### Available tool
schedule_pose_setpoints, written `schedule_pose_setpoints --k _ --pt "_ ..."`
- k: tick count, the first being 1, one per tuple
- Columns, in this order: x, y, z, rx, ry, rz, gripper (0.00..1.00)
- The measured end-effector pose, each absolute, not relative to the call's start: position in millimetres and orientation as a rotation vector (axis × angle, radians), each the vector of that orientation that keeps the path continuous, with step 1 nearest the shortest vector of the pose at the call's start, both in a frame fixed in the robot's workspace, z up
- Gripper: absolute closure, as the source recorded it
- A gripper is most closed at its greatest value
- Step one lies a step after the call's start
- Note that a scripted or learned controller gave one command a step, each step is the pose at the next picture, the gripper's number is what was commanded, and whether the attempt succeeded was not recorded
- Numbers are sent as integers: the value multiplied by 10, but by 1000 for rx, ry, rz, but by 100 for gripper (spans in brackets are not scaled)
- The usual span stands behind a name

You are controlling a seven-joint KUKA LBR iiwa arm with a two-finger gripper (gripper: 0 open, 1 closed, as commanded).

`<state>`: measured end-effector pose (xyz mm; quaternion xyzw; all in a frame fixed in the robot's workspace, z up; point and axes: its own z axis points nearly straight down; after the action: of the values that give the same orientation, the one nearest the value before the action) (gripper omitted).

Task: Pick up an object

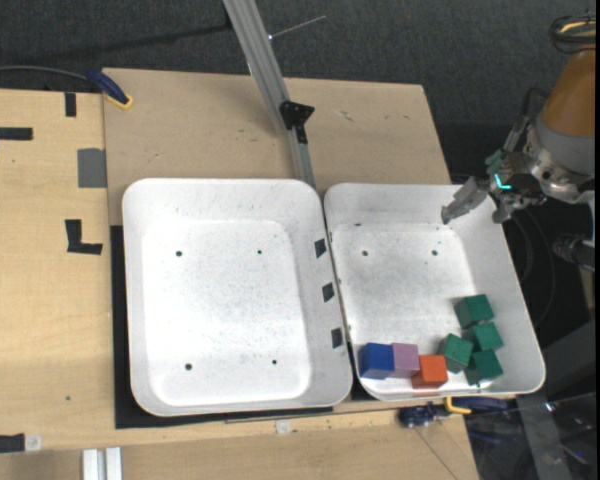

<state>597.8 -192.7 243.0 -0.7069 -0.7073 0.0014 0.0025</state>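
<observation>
Hanging the gripper (469, 201) over the far right corner of the right bin (400, 196), tilted, with nothing seen in it. Cannot tell from this slant whether spread or pressed together.

Nothing picked yet. Well away from the gripper, at the opposite end of the same bin, a huddle of small blocks along the near wall: four green blocks (473, 310) closest to the tool, stacked loosely against the right wall. Then, farther off and to the side, an orange block (432, 370), a purple block (405, 357) and a blue block (377, 359) in a touching row. Beyond the divider, farther still from the tool, the left bin (220, 193).

Judging by look: light, stiff, square-faced pieces – probably foam or wood, not fragile, and unlikely to slip if pinched across two flat opposite faces. Best to take the green block nearest the gripper, since its sides seem freer. Harder to reach the row of three, with neighbours blocking the side faces and the wall close behind – risk of nudging rather than gripping.
</observation>
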Motion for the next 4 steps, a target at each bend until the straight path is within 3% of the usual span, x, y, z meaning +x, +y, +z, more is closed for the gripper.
schedule_pose_setpoints --k 1,4 --pt "5987 -1928 2461 -2219 -2224 2 0" --pt "5858 -2021 885 -2217 -2220 6 0"
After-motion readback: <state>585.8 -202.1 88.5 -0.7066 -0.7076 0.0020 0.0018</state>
